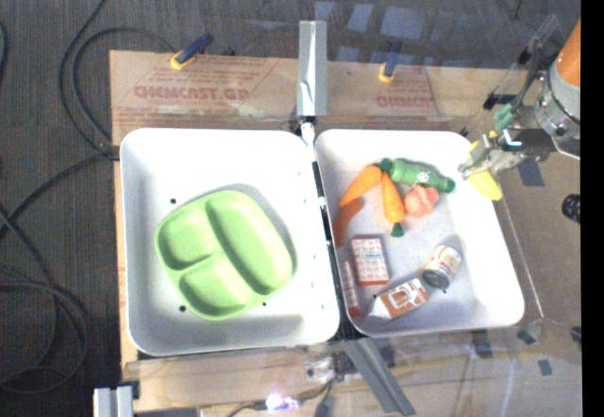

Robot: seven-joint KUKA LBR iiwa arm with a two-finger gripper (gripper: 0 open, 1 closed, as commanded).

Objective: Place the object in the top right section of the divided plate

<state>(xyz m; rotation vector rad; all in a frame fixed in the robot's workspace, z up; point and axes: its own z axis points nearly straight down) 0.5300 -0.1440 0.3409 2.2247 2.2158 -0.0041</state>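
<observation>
A green divided plate [225,253] with three sections lies in the left white bin [142,160]. Its top right section [253,234] holds nothing. My gripper [485,166] hangs over the right rim of the right bin [500,302], below the grey wrist with the orange band. A small yellow object [485,185] sits at its fingertips, and the fingers look shut on it. The gripper is far to the right of the plate.
The right bin holds two orange carrots [361,187], a green vegetable [420,173], a pink-red item [422,201], a red box [370,259], a small can [442,264] and a brown carton [406,297]. A metal post [307,75] stands behind the bins' shared wall.
</observation>
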